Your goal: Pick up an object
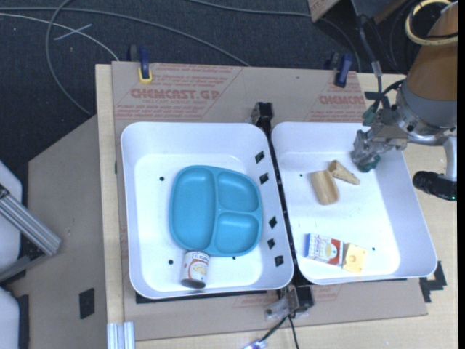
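Observation:
My gripper [365, 158] hangs over the back right part of the right bin [407, 195], just right of a tan wedge-shaped piece [343, 172]. A tan bread-like roll [325, 187] lies beside that wedge, nearer the bin's middle. At the bin's front lie a small white carton with red and blue print [322, 248] and a yellow cheese-like block [354, 258], touching each other. The fingers point down and nothing shows between them.
The left bin [138, 195] holds a blue three-compartment plate [215, 210] and a small can lying on its side [195, 268] at the front. Black clips line the divider between the bins [270, 195]. The grey arm with its orange band [436, 57] comes in from the upper right.

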`<action>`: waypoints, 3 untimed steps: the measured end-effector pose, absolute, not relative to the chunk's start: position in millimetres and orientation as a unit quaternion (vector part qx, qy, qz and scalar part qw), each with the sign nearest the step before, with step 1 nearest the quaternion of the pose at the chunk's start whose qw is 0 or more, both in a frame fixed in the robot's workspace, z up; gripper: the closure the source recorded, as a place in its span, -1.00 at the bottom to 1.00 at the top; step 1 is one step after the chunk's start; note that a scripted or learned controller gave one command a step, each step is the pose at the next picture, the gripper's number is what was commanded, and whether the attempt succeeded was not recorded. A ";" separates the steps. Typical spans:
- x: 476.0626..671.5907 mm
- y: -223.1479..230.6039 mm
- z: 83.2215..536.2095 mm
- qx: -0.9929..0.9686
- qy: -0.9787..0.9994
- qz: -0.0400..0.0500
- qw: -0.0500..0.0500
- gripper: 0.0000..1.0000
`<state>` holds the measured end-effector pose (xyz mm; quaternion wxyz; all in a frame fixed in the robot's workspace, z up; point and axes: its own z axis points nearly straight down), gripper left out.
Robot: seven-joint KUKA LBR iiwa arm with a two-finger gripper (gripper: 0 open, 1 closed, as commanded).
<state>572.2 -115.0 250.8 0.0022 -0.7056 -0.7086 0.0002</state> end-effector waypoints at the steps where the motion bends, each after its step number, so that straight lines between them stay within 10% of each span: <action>1: 561.7 -65.2 237.4 -0.706 -0.709 0.000 0.002 1.00; 3: 534.4 37.0 251.9 -0.705 -0.709 0.000 0.002 1.00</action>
